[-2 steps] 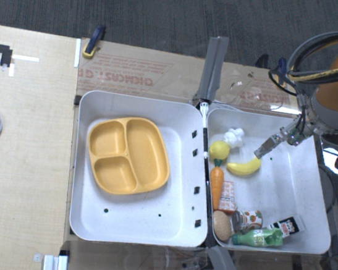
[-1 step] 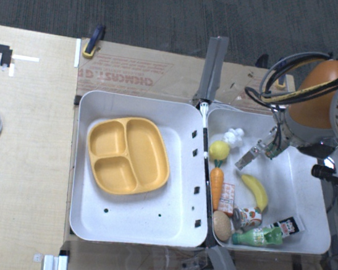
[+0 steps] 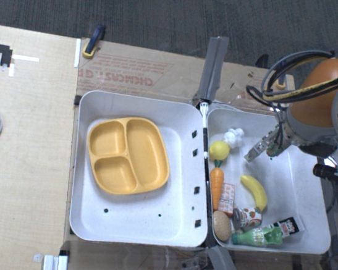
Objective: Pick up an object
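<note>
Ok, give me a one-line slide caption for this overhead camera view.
Pincer hovering over the right bin of toy food beside a banana, yellow divided tray in the left bin.

Smooth glossy yellow plastic divided plate (image 3: pixel 128 155), matt white plastic bins (image 3: pixel 89 170), shiny plastic banana (image 3: pixel 254 191), pale wooden bench (image 3: pixel 30 99), brown printed cardboard (image 3: pixel 134 70), metal gripper (image 3: pixel 260 148).

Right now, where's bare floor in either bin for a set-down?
Left bin: free strip along the near wall, below the yellow divided plate, and a narrower one at its right.
Right bin: free at the right side, past the banana.
Crowded: its left edge, where the lemon, carrot and green bottle lie.
</note>
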Robot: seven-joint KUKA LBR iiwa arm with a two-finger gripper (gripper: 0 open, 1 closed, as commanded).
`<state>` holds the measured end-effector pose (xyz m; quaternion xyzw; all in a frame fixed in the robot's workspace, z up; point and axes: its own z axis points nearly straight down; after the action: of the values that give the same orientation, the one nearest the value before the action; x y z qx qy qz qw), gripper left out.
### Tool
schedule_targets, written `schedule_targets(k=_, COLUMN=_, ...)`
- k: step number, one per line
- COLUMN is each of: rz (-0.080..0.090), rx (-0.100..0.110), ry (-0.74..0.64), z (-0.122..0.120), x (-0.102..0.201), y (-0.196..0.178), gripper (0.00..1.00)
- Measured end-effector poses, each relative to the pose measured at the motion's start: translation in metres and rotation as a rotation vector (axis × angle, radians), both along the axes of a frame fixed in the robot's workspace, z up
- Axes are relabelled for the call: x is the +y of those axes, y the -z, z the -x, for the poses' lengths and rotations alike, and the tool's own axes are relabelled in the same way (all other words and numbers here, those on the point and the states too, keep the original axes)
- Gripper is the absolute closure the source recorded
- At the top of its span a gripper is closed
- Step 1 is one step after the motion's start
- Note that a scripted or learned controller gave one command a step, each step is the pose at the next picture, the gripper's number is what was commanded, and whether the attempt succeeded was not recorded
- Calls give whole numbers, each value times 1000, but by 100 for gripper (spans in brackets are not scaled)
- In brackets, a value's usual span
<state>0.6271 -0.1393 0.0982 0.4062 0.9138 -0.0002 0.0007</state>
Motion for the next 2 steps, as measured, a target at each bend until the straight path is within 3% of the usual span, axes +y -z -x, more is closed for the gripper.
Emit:
schedule_targets(k=1, rz=0, rx=0, ry=0, z=0, x=0, y=0, gripper=0)
schedule_targets(k=2, rz=-1, rx=3, ry=-44, z=72, x=-14, y=9, gripper=0)
